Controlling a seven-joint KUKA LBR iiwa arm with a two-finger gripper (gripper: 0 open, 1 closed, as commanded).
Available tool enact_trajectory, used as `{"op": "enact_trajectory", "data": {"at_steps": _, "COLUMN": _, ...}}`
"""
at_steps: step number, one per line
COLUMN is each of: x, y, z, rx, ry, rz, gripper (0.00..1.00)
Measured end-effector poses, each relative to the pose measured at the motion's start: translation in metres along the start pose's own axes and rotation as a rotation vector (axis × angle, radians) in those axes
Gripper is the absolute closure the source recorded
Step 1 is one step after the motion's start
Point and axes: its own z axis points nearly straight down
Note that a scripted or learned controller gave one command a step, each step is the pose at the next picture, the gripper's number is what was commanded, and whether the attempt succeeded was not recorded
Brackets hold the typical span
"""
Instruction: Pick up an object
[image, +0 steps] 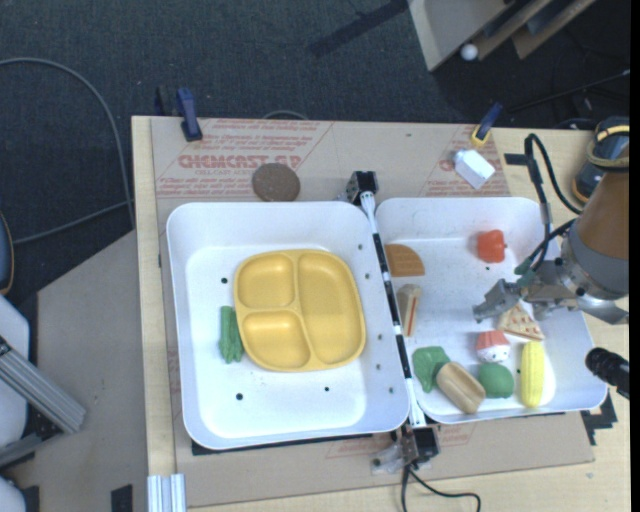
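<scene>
My claw (497, 300) hovers over crowded toy food in the right bin (440, 215), its grip state unclear, so I may nudge the pizza slice (521, 324) aside.

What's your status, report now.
Gripper low over right bin, nothing seen between fingers. Pizza slice right beside it, mushroom and corn crowding close. Nothing lifted yet.
</scene>
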Motion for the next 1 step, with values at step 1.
{"op": "enact_trajectory", "data": {"at_steps": 1, "x": -0.031, "y": 0.1071, "z": 0.0517, "rx": -0.001, "ry": 0.0, "rz": 0.0, "gripper": 0.0}}
